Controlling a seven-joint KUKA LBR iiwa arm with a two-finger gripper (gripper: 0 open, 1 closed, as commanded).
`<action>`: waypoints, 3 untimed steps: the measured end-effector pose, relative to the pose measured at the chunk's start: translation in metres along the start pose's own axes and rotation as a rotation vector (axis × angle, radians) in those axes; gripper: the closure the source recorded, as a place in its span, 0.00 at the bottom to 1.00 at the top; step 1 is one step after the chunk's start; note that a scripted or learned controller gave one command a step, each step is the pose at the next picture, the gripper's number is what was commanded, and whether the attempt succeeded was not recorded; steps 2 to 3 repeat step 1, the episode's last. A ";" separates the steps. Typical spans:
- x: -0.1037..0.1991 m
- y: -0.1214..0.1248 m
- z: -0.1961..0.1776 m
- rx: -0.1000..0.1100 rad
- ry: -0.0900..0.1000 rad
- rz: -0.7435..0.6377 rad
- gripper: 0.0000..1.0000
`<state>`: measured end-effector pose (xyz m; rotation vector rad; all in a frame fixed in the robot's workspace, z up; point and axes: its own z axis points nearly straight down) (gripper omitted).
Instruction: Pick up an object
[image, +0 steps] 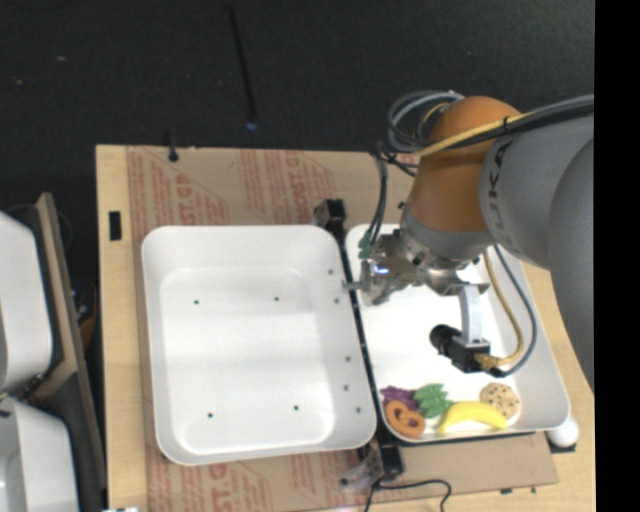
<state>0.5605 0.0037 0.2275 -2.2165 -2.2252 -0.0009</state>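
A cluster of small toy foods lies along the near edge of the right bin (540, 400): a purple grape bunch (398, 396), an orange piece (405, 421) just below it, a green leafy piece (433, 398), a yellow banana (472, 417) and a speckled cookie (499, 401), all packed close, several touching. My tool (378, 282) hangs over the far left part of that same bin, hard by the wall it shares with the left bin (180, 300), well apart from the cluster; whether it is open or closed on anything I cannot tell from this angle, as my wrist covers it.

To do the pick well, I judge the cookie or the banana the better target, since each sits at the cluster's outer side with bare floor beside it. I should travel toward the near edge first, then descend straight, jaws set across the banana's narrow width. The risk is the bin's rim and crowded neighbours: a slanted approach could nudge pieces together or clip the wall. Both bins rest on a cardboard-covered tabletop (230, 190).
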 end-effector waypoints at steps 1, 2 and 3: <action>0.047 -0.008 -0.007 -0.001 0.000 0.001 1.00; 0.047 -0.008 -0.007 -0.001 0.000 0.001 1.00; 0.047 -0.008 -0.007 -0.001 0.000 0.001 1.00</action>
